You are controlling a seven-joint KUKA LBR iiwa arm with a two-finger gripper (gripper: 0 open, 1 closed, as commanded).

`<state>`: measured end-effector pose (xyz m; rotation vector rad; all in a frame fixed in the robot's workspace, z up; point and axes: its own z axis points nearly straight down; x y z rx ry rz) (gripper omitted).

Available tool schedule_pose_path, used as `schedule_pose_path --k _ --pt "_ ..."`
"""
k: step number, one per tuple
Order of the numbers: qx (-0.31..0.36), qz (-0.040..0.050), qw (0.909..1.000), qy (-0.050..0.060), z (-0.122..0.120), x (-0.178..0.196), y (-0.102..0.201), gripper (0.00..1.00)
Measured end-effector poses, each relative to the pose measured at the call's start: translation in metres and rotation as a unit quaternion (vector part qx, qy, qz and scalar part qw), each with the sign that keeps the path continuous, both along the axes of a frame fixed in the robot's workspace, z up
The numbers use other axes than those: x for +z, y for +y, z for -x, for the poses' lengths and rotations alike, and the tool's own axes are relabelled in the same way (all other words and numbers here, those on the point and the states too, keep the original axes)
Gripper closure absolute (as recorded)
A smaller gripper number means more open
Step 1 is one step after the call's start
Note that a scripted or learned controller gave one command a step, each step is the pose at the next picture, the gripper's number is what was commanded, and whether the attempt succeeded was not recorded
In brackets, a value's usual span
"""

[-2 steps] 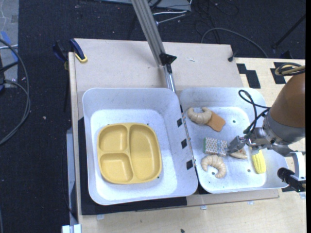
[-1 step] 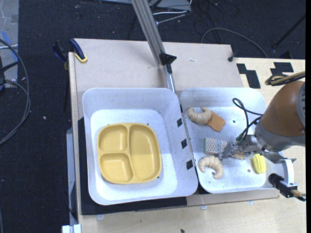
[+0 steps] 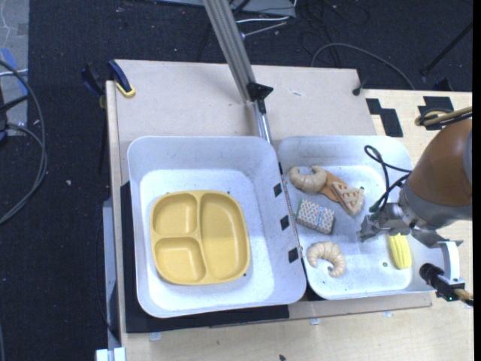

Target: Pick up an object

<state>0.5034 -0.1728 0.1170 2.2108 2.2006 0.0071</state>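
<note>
Robot arm reaches into the right bin (image 3: 297, 153), hand (image 3: 370, 229) low among toy foods

The hand sits just left of the yellow corn cob (image 3: 399, 250), nothing seen between its parts; whether it is spread or pressed together cannot be told; left of the cob lie a croissant (image 3: 326, 256), a patterned block (image 3: 316, 216), a waffle wedge (image 3: 345, 194) and another pastry (image 3: 309, 177); a good grasp likely means centring over the cob and descending straight; the yellow tray (image 3: 201, 237) rests in the left bin (image 3: 143, 201).
</note>
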Motion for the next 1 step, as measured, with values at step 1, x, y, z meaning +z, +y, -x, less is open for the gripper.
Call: schedule_pose_path --k 1 --pt "0.004 -0.0053 1.0 0.007 0.0001 0.0626 0.0018 1.0"
